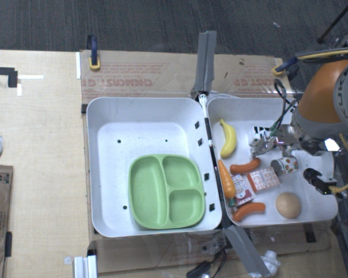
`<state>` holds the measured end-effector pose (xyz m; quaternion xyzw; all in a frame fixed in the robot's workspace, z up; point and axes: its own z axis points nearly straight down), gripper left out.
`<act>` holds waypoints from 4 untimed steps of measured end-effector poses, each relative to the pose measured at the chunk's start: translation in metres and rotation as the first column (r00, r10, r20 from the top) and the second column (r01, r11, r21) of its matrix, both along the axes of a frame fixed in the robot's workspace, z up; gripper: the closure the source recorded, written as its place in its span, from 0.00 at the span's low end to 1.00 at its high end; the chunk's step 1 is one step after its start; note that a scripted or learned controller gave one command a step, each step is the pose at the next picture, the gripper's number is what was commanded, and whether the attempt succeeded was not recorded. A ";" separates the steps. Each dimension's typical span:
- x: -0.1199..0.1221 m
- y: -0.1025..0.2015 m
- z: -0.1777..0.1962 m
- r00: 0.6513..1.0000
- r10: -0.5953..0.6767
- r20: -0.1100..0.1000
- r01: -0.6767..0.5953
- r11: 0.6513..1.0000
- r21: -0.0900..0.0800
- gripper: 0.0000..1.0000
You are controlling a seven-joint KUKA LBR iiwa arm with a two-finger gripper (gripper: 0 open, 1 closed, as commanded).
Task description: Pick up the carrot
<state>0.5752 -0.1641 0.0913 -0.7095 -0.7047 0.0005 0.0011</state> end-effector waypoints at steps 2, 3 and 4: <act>0.016 0.018 0.151 0.977 0.212 0.002 -0.212 0.977 -0.002 0.00; 0.014 0.042 0.024 0.973 0.230 0.026 -0.230 0.973 -0.013 0.00; 0.057 0.058 0.017 0.946 0.323 0.025 -0.322 0.946 -0.021 0.00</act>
